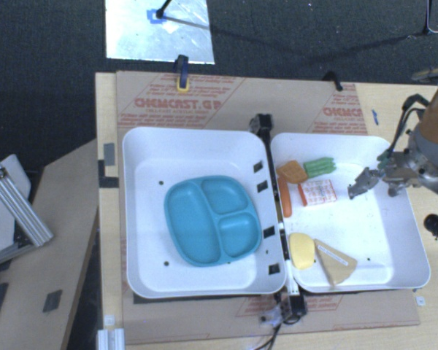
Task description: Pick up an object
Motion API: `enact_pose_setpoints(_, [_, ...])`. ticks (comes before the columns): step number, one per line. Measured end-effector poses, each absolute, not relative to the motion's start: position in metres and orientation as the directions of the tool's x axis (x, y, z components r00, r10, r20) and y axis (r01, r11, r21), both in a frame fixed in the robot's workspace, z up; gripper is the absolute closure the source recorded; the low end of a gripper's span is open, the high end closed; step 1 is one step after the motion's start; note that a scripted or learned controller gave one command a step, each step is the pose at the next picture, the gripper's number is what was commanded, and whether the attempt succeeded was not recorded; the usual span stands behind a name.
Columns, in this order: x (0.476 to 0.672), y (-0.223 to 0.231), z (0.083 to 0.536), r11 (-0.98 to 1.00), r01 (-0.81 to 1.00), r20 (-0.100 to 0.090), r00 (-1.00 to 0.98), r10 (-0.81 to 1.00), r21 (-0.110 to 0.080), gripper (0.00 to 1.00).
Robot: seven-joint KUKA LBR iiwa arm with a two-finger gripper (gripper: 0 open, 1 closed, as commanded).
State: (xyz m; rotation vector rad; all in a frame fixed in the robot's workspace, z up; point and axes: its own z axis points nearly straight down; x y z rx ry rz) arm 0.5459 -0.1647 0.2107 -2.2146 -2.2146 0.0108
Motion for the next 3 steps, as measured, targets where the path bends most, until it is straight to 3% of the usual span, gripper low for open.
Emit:
enact_pose_setpoints(1, [0.549, -0.164, 0.218, 0.003, 1.000, 0.000, -0.003, 1.000, 0.001, 0.00])
enact_pose_setpoints(3, [0.530, -0.159, 0.120, 0.001, 1.000, 0.001, -0.001, 1.000, -0.002, 0.00])
